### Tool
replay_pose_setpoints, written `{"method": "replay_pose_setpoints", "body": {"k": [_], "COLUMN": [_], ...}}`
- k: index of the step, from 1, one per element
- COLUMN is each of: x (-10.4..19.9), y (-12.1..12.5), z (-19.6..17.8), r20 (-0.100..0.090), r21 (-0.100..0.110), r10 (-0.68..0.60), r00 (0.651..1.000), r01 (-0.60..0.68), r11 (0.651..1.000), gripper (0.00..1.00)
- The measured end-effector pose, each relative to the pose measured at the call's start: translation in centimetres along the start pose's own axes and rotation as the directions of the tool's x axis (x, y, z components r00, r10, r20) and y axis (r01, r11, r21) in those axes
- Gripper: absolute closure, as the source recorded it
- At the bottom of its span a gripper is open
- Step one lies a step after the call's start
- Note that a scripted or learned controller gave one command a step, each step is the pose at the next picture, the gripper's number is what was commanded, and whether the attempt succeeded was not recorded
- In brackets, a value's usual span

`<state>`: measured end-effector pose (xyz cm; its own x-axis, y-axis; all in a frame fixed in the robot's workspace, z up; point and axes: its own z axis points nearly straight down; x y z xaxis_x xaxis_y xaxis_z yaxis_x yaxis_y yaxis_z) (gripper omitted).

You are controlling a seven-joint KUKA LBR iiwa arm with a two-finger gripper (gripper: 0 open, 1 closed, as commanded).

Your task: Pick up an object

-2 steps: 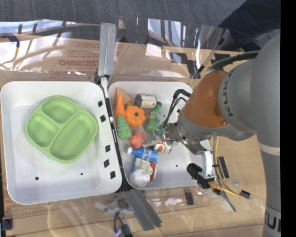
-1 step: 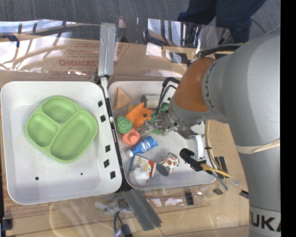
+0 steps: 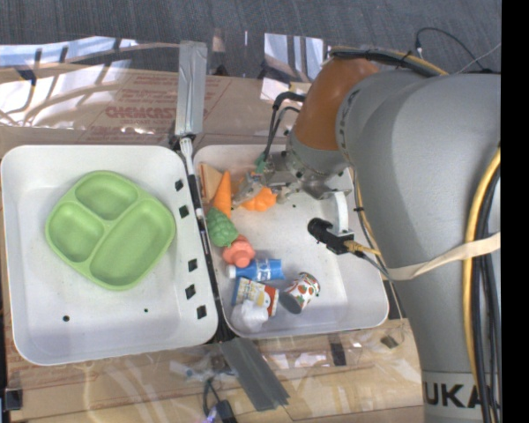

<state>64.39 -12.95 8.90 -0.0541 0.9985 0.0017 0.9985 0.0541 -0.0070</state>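
fixed overhead camera | slanted down | both bins [image 3: 18, 236] | arm [image 3: 423, 166] right

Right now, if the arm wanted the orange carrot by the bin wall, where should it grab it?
Across the thick middle of the carrot, coming straight down from above. It lies flat, lengthwise along the right bin's left wall, so the jaws should close across its narrow width, though the wall leaves little room.

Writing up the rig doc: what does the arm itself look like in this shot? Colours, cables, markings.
The arm is bulky, rounded, light grey, with an orange band above the wrist. Part of the white KUKA lettering shows on its base at lower right. Yellow and black cables run along its side, and a pale strap crosses the body. The gripper is a dark metallic assembly with thin black hoses looping up to it.
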Motion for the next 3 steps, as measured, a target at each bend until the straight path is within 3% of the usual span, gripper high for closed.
{"method": "replay_pose_setpoints", "body": {"k": [1, 2, 3], "x": [0.1, 0.0, 7.6], "y": [0.0, 0.9, -1.9], "z": [-0.7, -1.7, -10.1], "r20": [0.000, -0.003, 0.001], "r21": [0.007, 0.015, 0.000], "r10": [-0.008, -0.014, -0.183], "r00": [1.000, 1.000, 0.983], "r01": [0.008, 0.014, 0.183], "r11": [1.000, 1.000, 0.983], "gripper": [1.00, 1.00, 1.00]}}
